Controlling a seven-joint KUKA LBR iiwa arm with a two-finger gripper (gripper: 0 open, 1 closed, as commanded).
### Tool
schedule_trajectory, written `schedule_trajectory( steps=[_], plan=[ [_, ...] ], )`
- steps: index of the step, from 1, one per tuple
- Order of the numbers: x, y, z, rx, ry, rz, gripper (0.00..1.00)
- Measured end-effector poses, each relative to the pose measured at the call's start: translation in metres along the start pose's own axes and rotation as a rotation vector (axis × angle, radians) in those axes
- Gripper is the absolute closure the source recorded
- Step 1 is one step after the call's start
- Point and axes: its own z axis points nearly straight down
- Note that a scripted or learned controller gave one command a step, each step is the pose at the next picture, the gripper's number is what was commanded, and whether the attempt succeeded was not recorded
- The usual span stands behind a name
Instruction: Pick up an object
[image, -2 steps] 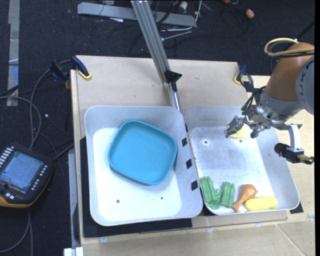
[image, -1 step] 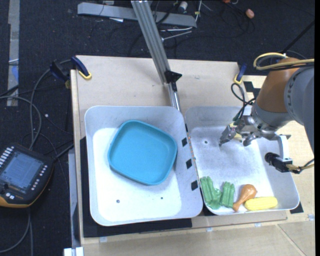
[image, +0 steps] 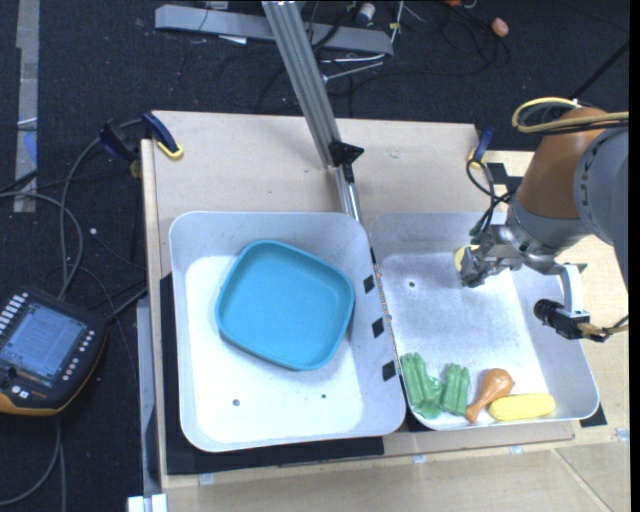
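Note:
My gripper (image: 472, 272) hangs over the upper right part of the right bin (image: 450, 310), under the grey arm with its orange band. A small yellowish thing (image: 463, 258) shows right at its tip, and I cannot tell whether it is held. Along the right bin's front edge lie a green toy (image: 423, 385), a second green piece (image: 455, 388), an orange drumstick-shaped toy (image: 489, 388) and a yellow oblong toy (image: 520, 406). They are well below the gripper and apart from it.
A blue square plate (image: 285, 303) rests in the left bin (image: 200, 400). A slanted metal pole (image: 312, 90) rises behind the bins. Clamps sit at the bench's back corners, and a teach pendant (image: 40, 350) lies on the floor at left.

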Motion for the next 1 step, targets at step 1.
schedule_trajectory(
  steps=[1],
  plan=[
    [-0.0055,0.0094,-0.0502,-0.004,-0.001,0.000,1.00]
  ],
)
